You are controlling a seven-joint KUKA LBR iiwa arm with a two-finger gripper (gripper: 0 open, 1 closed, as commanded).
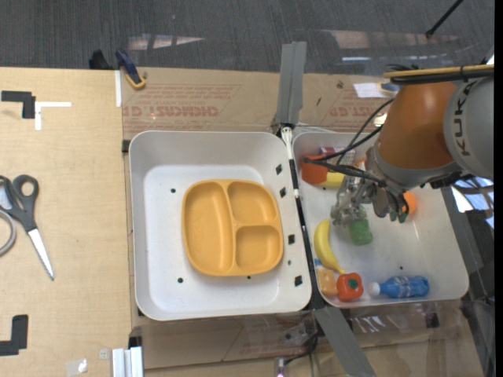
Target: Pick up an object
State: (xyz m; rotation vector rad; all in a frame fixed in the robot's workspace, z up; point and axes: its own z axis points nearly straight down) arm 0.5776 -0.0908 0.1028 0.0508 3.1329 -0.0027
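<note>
My gripper (363,207) hangs low over the middle of the right bin (448,246), under the orange wrist band. Just in front of it, touching or nearly touching, lies a small green object (360,232). A yellow banana (324,244) lies to the left of that, along the bin's left wall. At the front of the bin sit a red-orange object (349,286) and a blue bottle (403,287). A red object (314,171) and a yellow piece (335,181) lie at the back left, partly behind the cables. A small orange item (408,203) peeks out at the gripper's right.
The left bin (153,210) holds a yellow divided plate (233,227). Scissors (30,218) lie on the bench at the far left. A grey divider bar (291,85) stands behind the bins.
</note>
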